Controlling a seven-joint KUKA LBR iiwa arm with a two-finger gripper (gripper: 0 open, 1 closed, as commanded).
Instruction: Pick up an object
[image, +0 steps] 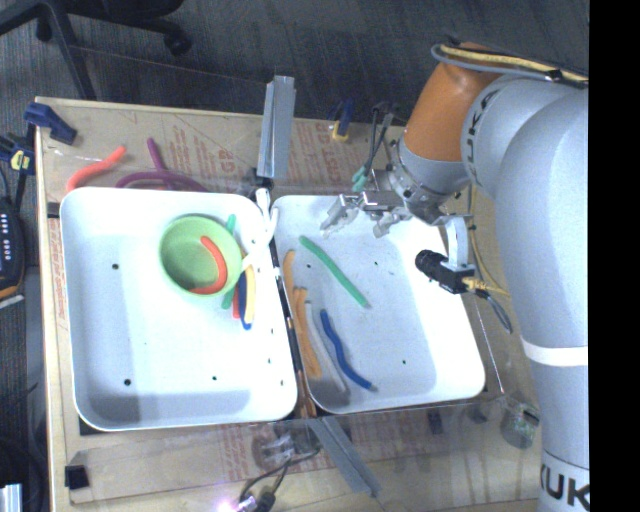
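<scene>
the gripper (352, 213) hangs with fingers spread and holding nothing over the right bin (440, 375), above a green stick (335, 270).

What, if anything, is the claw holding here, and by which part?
Nothing is held. The claw is open above the far edge of the right bin, with no object between its fingers; the green stick lies loose below it.

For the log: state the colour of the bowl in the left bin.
The bowl is green, with a red-orange strip lying inside it; the camera view shows it.
</scene>
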